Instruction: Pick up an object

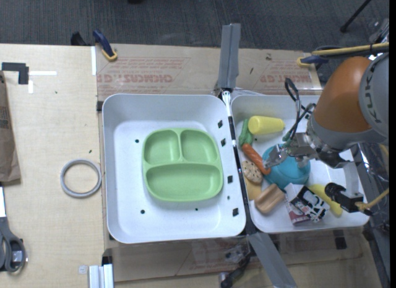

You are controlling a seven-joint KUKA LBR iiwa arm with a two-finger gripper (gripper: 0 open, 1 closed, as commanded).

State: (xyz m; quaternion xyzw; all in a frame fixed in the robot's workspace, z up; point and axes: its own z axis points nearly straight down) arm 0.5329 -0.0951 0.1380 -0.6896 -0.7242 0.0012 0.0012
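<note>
The grey arm with its orange band reaches in from the right, and its gripper [285, 153] sits low in the right bin [263, 102], at the upper left edge of a rounded teal toy [292, 169]. Whether the gripper is open or closed, and whether it has hold of anything, cannot be told from here; the wrist hides much of it. The teal toy looks like the piece being tried for, and it lies near the middle of that bin. Crowding it on the left are an orange toy carrot [253, 156] and a round speckled biscuit [252, 171]. A tan block [269, 199] lies just below it, and a black-and-white packet [307, 206] to the lower right. A yellow cylinder [266, 124] rests further up the bin. The left bin [124, 157] holds a green divided plate [182, 164], well apart from the action. Out on the bench, a grey ring [81, 177] lies on its own. To do this step well, I would judge the gripper should centre over the toy's body rather than its rim, come straight down clear of the carrot, close firmly across the narrowest width, and lift vertically so the neighbours are not dragged along.
</note>
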